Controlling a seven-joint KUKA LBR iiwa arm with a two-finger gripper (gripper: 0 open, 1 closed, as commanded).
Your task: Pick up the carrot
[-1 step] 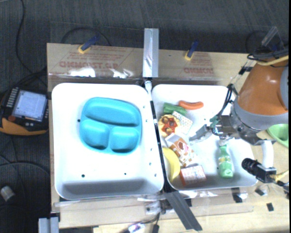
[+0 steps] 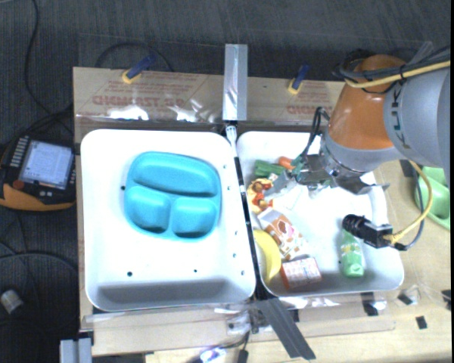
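The carrot (image 2: pixel 285 162) shows as a small orange piece with a green part to its left, at the back left of the right bin (image 2: pixel 378 203). The gripper (image 2: pixel 312 174) hangs down from the grey arm with its orange band (image 2: pixel 361 119), just right of the carrot and very close to it. The arm's wrist hides the gripper's tips, and whether they touch the carrot cannot be told.
The right bin also holds a red and yellow toy (image 2: pixel 259 193), a printed packet (image 2: pixel 281 234), a yellow banana (image 2: pixel 270 256), a small box (image 2: pixel 300 271) and a green bottle (image 2: pixel 352 258). A blue compartment tray (image 2: pixel 171 195) lies in the left bin (image 2: pixel 106 278).
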